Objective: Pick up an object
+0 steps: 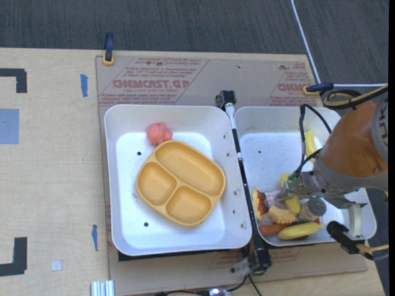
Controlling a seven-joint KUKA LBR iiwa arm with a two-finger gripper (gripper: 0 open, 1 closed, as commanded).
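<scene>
You have bright, even light from above across the whole frame, with no harsh glare. The white bins (117, 165) read cleanly, slightly bluish; the left one shows a soft shadow along its lower and right walls. The yellow plate (180, 182) at centre casts only a thin shadow. Focus is fair at centre, but detail is soft in the cluttered lower right, where small items blur together. The carpet along the top looks dim.

I see the arm (358, 147) reaching over the right bin (271, 134), its gripper (300, 197) low among a heap of toy food (287, 217) in that bin's near corner. Left of that bin, another bin (120, 165) holds a yellow divided plate (179, 182) and a pink ball (158, 132).
</scene>
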